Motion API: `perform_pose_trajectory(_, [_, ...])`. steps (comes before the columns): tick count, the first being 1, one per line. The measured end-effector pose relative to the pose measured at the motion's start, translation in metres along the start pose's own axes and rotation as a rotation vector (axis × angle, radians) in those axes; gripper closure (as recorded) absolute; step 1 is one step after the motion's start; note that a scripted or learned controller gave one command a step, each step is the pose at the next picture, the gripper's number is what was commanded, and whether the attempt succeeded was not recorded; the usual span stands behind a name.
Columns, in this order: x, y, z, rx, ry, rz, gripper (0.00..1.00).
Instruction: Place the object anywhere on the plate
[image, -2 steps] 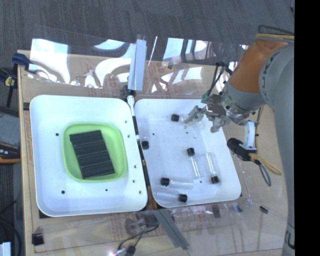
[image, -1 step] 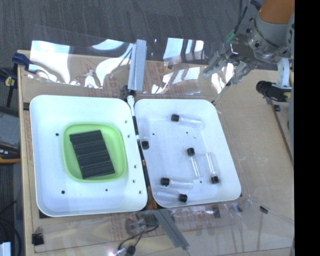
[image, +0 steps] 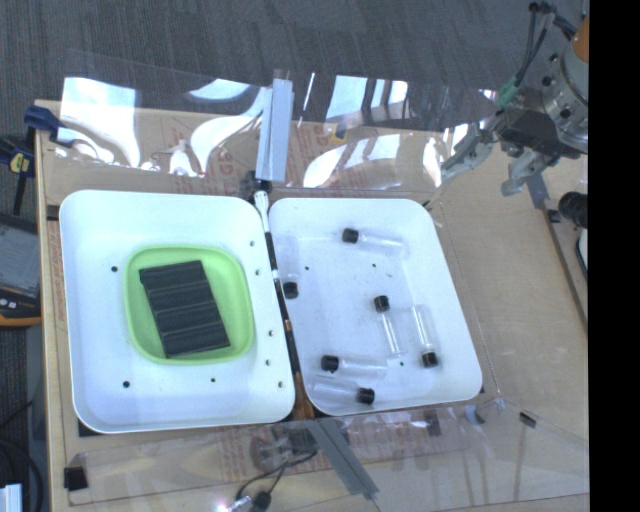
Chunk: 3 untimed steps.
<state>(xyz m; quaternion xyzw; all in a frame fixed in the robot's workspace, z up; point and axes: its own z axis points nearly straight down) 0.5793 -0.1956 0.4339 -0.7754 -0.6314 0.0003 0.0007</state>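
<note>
**Jaws spread and bare at upper right, dark block on the green plate at lower left**

Jaws of the gripper stand apart with nothing between them, hanging over the bare bench at the upper right of the frame, outside both bins. The dark ribbed block lies well apart from them, down toward the lower left, flat on the green plate and slightly turned against the plate's edges.

Largest first: the left bin fills the left half of the frame and holds the green plate in its middle, with the block on top. The right bin sits just beside it, touching along the centre seam. Scattered in it are several clear vials with black caps, one near its top, two side by side toward the right, and others along its lower edge.
</note>
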Motion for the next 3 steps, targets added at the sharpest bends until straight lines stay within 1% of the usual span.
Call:
perform_pose_trajectory(1, [0.013, 0.022, 0.102, 0.004, -0.001, 0.037, 0.00])
perform_pose_trajectory(2, [0.002, -0.014, 0.055, -0.001, 0.000, 0.150, 0.00])
perform_pose_trajectory(3, [-0.003, -0.013, 0.137, 0.005, -0.001, 0.191, 0.00])
